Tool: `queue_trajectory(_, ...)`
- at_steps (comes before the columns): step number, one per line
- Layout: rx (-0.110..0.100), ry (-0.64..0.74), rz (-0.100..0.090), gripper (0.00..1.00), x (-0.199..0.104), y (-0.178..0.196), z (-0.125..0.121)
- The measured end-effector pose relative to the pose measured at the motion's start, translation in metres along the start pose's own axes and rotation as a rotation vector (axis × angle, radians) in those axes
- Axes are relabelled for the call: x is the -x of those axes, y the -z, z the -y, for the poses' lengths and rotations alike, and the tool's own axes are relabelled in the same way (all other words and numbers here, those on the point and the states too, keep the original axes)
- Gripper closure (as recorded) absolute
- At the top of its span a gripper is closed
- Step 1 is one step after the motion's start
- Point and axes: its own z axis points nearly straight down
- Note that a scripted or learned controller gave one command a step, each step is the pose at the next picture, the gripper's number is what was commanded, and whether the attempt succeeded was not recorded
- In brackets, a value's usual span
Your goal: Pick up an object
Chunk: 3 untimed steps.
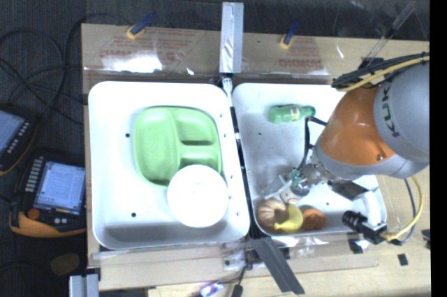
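Since the hand (302, 182) hovers right at 12 o'clock above that crowded yellow plastic banana (289, 219), it might snag 2 things; can't tell its state.

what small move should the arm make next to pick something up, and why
Probably a short drop toward the near wall. The hand hangs in the right bin just above the cluster of a yellow banana-like toy and brown pieces. The green bottle lies farther off by the far wall.

Gripper (302, 182) low, arm (377, 128) overhead
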Motion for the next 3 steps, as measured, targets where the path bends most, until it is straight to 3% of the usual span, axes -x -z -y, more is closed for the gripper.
queue_trajectory(1, 0.001, -0.001, -0.003, 1.0, -0.001, 0.01, -0.001)
queue_trajectory(2, -0.004, 0.034, -0.01, 1.0, -0.101, 0.082, -0.029)
queue_trajectory(3, -0.016, 0.407, -0.014, 1.0, -0.125, 0.168, -0.073)
